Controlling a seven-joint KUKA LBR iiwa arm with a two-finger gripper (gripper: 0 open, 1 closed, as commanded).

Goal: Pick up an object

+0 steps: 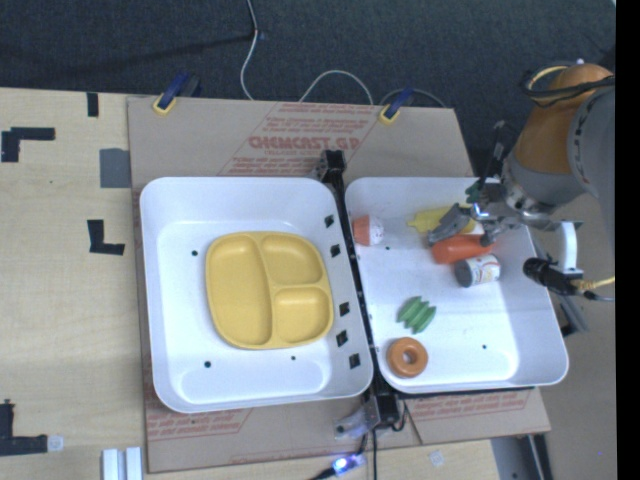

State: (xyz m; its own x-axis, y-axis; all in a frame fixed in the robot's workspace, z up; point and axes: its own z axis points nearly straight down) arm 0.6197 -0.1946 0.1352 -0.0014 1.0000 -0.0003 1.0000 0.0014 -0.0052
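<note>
My gripper (462,224) hangs low over the back of the right bin (540,363), reaching in from the right. Directly beneath and beside it lie a yellow banana-like piece (428,218) and an orange-red carrot-shaped piece (455,249); the gripper partly covers both. Whether it touches either, I cannot tell. A small grey and white cylinder (479,271) lies just in front of the orange piece. Further forward are a green ridged piece (416,314) and a brown doughnut (407,356). A small red and white can (366,230) lies near the bin's left wall.
The left bin (165,208) holds a yellow divided plate (268,289). A black divider with clips (345,268) runs between the bins. The grey arm with its orange band (555,133) stands over the right bin's far right corner. A white cable (300,88) lies behind the bins.
</note>
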